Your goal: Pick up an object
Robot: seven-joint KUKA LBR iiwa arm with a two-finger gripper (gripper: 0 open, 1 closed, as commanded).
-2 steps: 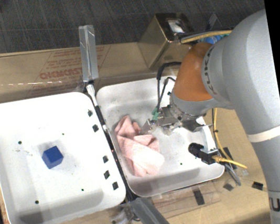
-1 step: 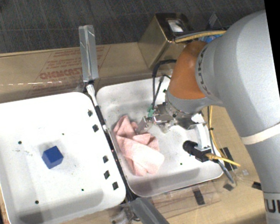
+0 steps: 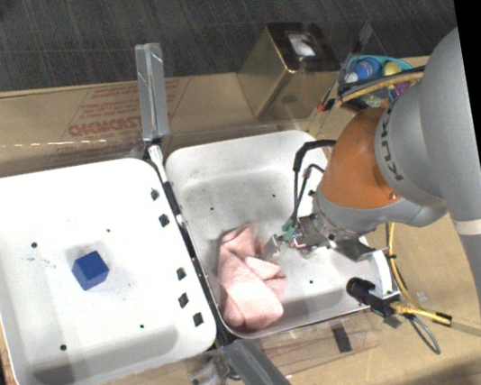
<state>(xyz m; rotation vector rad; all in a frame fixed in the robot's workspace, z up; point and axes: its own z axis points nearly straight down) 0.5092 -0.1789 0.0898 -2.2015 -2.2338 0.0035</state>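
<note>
Right now my gripper (image 3: 287, 241) hangs low inside the right bin (image 3: 218, 168), over its floor toward the middle, with my grey arm (image 3: 434, 145) and its orange band (image 3: 357, 178) coming in from the right side. I cannot tell how my fingers stand: the tip is small and dark against the white floor, and the wrist hides most of it. Nothing shows between them that I could call held.

Just to the left of my tip lies a pink cloth (image 3: 246, 279), bunched and folded on the floor of the same bin. Its long axis runs roughly up and down the view, tilted a little, from a narrower end near the bin's middle to a broader, rounded end against the near wall. One fold sticks out to the right, toward my tip, and sits close beside it; whether I touch it I cannot tell. The cloth's left edge lies near the divider between the two bins.

In the left bin (image 3: 6, 208) sits a blue cube (image 3: 91, 269), alone on the floor, a bit left of the bin's middle and well apart from me. It rests flat, turned slightly so its edges do not line up with the bin walls.

Behind the bins lies flat brown cardboard (image 3: 54, 117), and a small brown box (image 3: 279, 66) stands beyond the right bin.
</note>
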